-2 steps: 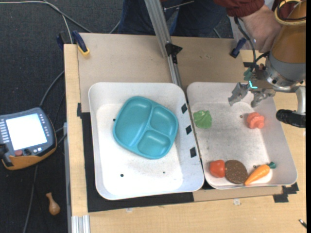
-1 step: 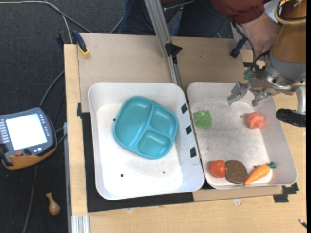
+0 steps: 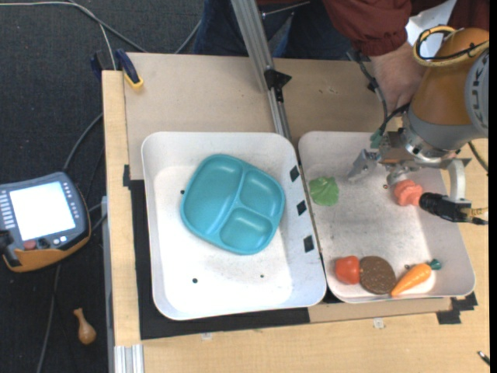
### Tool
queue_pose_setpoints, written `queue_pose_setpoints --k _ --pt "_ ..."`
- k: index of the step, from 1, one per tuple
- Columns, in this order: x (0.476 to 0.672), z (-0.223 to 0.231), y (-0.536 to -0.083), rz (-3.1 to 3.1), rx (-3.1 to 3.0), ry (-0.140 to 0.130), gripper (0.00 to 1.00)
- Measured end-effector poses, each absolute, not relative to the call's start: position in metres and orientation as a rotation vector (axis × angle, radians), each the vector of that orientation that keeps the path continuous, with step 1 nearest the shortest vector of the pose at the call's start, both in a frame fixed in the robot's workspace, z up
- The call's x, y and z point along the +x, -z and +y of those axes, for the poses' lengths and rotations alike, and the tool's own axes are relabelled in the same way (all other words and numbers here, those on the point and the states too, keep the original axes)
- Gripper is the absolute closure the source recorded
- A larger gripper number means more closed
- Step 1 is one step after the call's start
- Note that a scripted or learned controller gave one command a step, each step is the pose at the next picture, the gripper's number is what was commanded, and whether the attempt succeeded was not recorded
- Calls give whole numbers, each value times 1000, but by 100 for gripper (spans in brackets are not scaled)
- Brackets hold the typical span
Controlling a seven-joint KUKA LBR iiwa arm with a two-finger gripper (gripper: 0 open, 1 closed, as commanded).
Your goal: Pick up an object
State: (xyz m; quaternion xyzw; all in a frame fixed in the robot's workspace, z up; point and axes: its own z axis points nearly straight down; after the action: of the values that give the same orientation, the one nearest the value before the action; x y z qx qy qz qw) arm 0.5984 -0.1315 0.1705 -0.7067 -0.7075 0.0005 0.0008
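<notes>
In the right bin [image 3: 466, 280], my gripper [image 3: 373, 175] hangs low over the far part of the floor, open, its fingers spread with nothing between them. A pink round object [image 3: 406, 193] lies just right of the gripper, close to one fingertip. To the gripper's left, a green leafy object [image 3: 324, 190] lies near the bin's left wall. A red tomato [image 3: 348, 269], a brown round patty [image 3: 377, 274] and an orange carrot [image 3: 412, 278] line the near edge.
The left bin [image 3: 167, 286] holds a teal divided plate [image 3: 233, 203]. A slanted metal post [image 3: 260, 49] rises between the bins at the back. A person's hand [image 3: 396, 72] and red sleeve hover behind the right bin. A pendant [image 3: 39, 220] lies off the bench at left.
</notes>
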Motion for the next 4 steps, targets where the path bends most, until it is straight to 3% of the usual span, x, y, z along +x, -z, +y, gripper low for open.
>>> queue_pose_setpoints --k 2,3,4 --pt "605 -127 -85 -2211 -2217 -9 0" --pt "602 -127 -94 -2205 -2214 -16 100" --pt "598 -120 -130 -2202 -2205 -17 100"
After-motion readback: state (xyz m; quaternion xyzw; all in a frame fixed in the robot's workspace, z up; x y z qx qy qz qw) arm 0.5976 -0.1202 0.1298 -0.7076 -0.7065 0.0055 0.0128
